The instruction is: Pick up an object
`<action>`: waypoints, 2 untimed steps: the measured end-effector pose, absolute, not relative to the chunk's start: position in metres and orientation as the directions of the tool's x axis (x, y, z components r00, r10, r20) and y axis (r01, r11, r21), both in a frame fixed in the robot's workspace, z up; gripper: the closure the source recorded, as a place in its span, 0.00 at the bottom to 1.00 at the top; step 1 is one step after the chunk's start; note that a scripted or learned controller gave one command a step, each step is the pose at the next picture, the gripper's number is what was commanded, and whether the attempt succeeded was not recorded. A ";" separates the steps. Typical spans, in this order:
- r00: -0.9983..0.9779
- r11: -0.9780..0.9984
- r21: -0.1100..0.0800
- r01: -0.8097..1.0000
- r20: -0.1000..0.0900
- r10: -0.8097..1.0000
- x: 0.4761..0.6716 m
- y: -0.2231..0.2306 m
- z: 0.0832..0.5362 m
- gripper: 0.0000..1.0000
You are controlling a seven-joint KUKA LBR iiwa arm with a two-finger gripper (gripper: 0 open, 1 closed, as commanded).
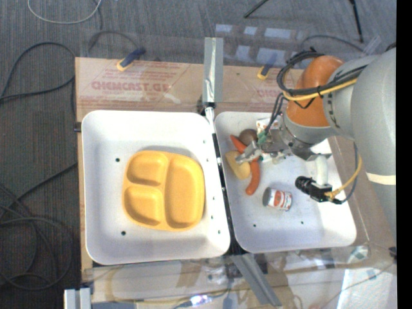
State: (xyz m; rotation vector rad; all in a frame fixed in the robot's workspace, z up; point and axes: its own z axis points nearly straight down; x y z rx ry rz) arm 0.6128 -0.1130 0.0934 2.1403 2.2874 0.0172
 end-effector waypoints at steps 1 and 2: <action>-0.066 0.066 0.015 0.998 0.002 0.998 0.613 -0.113 0.102 1.00; -0.001 0.001 -0.001 1.000 -0.002 1.000 0.647 -0.072 0.184 1.00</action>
